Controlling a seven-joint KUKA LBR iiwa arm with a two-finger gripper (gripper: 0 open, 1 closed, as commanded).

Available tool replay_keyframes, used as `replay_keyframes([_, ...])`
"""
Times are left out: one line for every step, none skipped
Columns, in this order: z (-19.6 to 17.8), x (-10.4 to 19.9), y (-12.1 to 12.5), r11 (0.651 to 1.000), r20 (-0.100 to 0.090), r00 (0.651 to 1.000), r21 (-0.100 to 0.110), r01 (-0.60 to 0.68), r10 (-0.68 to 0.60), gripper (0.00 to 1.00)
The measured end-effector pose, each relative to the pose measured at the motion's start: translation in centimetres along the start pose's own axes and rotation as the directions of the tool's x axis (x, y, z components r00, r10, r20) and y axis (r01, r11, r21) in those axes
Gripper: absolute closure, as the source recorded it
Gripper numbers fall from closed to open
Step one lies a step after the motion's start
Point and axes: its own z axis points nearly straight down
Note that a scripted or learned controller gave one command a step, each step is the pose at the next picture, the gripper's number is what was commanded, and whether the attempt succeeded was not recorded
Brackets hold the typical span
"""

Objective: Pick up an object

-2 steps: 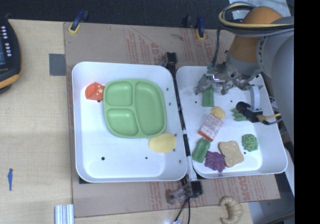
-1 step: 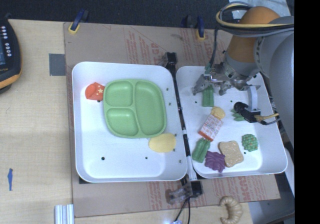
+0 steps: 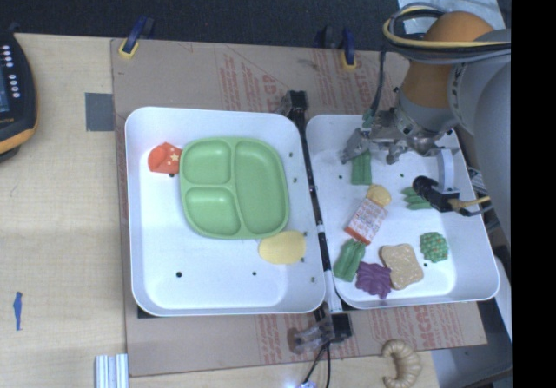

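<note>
My gripper (image 3: 373,149) hangs low over the far end of the right bin (image 3: 469,286), under the orange-banded wrist. A narrow green piece (image 3: 360,170) lies right below it, touching or nearly touching it; whether it is gripped I cannot tell. Further down the same bin lie a small bottle with a yellow cap and red label (image 3: 368,215), a green pickle-like piece (image 3: 349,259), a purple grape bunch (image 3: 374,279), a slice of toast (image 3: 401,264), a green broccoli-like piece (image 3: 433,246) and a dark green item (image 3: 424,196).
The left bin (image 3: 156,282) holds a green divided plate (image 3: 234,187), a red piece (image 3: 163,158) at its left and a yellow lemon-like piece (image 3: 282,247) below it. A tan curled object (image 3: 401,362) lies on the bench in front. A control pendant (image 3: 13,91) sits far left.
</note>
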Motion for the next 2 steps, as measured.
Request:
replay_keyframes([0.0,1.2,0.0,1.0,-0.002,1.0,0.005,0.003,-0.003,0.0])
replay_keyframes([0.0,0.1,0.0,1.0,0.0,1.0,0.001,0.0,0.0,0.0])
